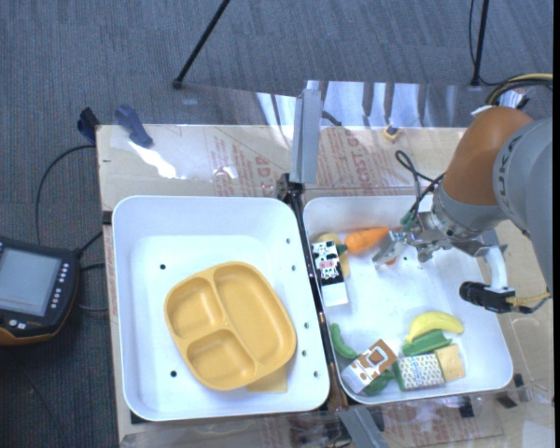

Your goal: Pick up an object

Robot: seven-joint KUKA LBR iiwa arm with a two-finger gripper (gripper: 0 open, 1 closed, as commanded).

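My gripper (401,250) hangs over the back of the right bin (490,339), open, with nothing between its fingers. An orange carrot (364,240) lies just to its left, close to the left fingertip. A black-and-white cow-print carton (329,269) lies along the bin's left wall. Toward the front lie a yellow banana (435,324), a green pod (429,342), a dark green vegetable (342,341), a small brown-and-white box (371,362) and a speckled packet (422,371).
The left bin (149,241) holds a yellow divided plate (229,325). A grey upright post (306,147) stands behind the wall between the bins. A handheld pendant (23,287) lies on the floor at far left. A black cable part (485,295) juts from the arm at right.
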